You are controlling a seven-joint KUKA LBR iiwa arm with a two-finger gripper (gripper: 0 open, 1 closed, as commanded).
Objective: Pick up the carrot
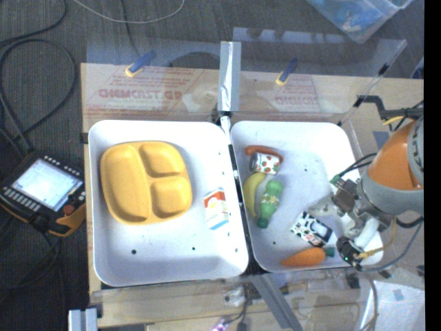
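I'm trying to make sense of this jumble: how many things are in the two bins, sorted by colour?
Yellow: 2, tray and banana
Green: 1, bottle
Orange: 1, carrot
Mixed colours: 3, carton, can, black-and-white packet
Total: 7

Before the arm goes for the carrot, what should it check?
1. Carrot visible: ok, lying near the right bin's front wall.
2. Carrot uncovered: ok, nothing lies on it.
3. Room around it: not ok, black-and-white packet close behind, wall close in front.
4. Gripper over carrot: not ok, it sits off toward the view's right.
5. Carrot lifted: not ok, it rests on the bin floor.
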